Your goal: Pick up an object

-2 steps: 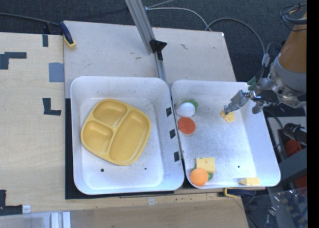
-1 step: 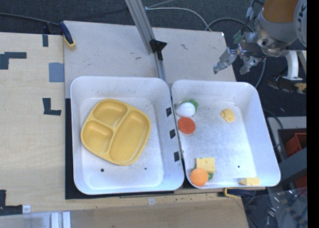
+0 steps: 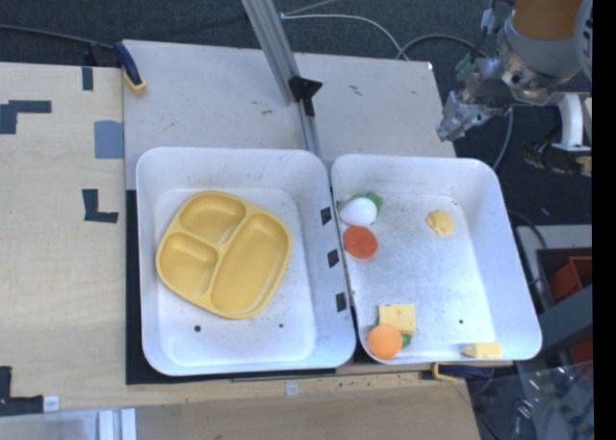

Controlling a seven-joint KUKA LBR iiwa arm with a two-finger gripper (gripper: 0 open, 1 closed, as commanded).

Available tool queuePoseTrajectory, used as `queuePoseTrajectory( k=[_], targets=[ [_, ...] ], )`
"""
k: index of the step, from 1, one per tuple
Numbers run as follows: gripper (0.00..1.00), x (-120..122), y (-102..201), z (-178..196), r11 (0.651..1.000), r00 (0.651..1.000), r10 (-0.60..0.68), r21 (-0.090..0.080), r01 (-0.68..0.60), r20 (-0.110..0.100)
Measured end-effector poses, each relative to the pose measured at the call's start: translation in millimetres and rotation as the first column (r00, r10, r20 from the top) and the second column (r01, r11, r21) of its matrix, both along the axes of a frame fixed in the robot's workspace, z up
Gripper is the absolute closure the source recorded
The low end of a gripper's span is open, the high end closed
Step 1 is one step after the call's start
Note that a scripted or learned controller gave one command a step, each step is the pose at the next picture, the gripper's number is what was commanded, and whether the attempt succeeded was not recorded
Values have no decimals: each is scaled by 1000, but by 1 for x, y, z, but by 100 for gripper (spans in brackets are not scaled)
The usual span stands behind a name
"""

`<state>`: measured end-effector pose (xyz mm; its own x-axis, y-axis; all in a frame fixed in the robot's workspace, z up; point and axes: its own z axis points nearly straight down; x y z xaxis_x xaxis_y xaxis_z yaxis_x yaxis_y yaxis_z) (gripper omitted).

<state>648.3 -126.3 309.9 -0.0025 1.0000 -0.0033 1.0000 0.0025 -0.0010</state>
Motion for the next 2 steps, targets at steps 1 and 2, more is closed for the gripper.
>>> queuePoseTrajectory(
  k=[1, 2],
  targets=[
    [100, -26, 54, -98, 1000, 1000, 1, 5, -1, -10],
    [100, -70, 108, -124, 1000, 1000, 2, 5, -2, -7]
  ],
)
